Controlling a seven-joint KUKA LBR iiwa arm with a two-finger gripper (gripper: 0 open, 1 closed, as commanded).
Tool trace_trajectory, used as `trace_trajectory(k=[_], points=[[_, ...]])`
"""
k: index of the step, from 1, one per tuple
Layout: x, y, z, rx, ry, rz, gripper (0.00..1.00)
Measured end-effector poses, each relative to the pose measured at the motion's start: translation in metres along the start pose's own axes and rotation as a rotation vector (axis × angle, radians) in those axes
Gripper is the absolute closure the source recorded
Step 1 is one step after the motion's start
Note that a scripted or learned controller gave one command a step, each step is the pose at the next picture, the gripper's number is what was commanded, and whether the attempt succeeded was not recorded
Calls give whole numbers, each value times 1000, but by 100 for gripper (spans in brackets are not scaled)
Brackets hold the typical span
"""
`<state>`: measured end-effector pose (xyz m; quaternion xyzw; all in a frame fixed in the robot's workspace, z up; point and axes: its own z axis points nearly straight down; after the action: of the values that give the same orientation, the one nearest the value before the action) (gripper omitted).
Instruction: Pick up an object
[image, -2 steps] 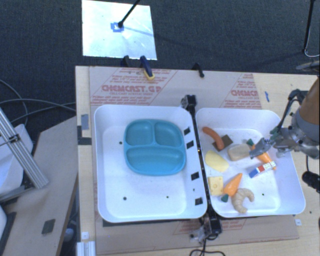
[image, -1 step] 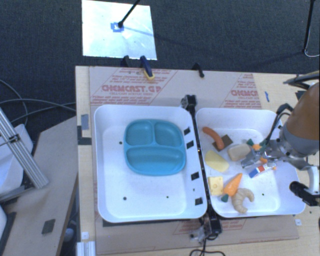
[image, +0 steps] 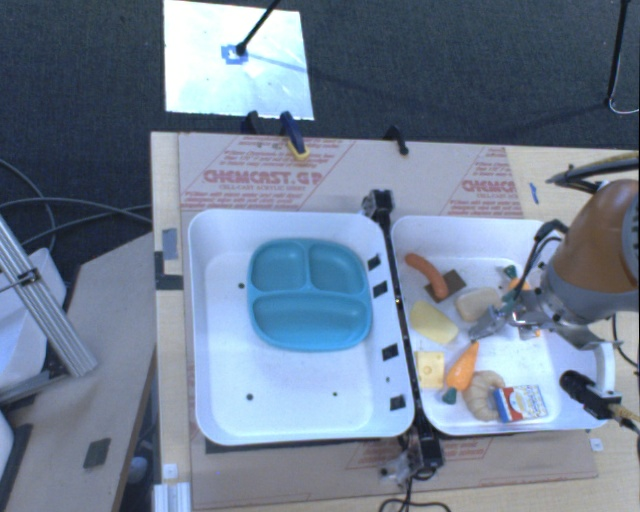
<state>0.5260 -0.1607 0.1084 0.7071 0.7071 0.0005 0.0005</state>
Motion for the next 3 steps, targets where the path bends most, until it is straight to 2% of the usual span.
trace_trajectory(k=[1, 2, 3], points=[[0, 1, 25, 2, 0, -1, 0], [0, 1, 13, -1, 0, -1, 100], [-2, -3, -49, -4, -2, -3, 100]])
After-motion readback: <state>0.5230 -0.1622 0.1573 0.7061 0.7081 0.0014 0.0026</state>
